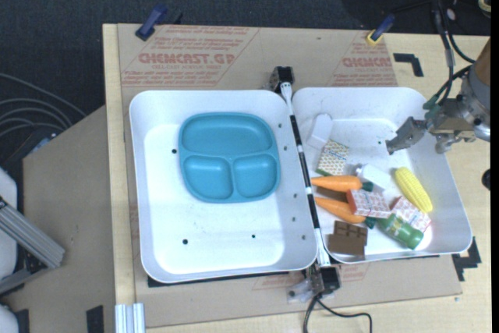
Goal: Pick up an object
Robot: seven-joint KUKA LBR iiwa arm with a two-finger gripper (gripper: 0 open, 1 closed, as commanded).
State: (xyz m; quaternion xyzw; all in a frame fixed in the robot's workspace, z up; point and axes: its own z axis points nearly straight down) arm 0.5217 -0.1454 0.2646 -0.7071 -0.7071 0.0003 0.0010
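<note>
While the left bin (148, 191) holds a blue tray (229, 155), the right bin (456, 207) holds toy food (corn (412, 189), carrots (337, 184)); whether the fingers (407, 135) are open, I cannot tell.

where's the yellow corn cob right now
In the camera view the corn cob lies in the right bin, near its right wall, just above the green item and below the tool.

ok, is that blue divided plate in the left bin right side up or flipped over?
Right side up. The blue divided plate lies flat in the left bin with its three hollow compartments facing the camera.
</note>
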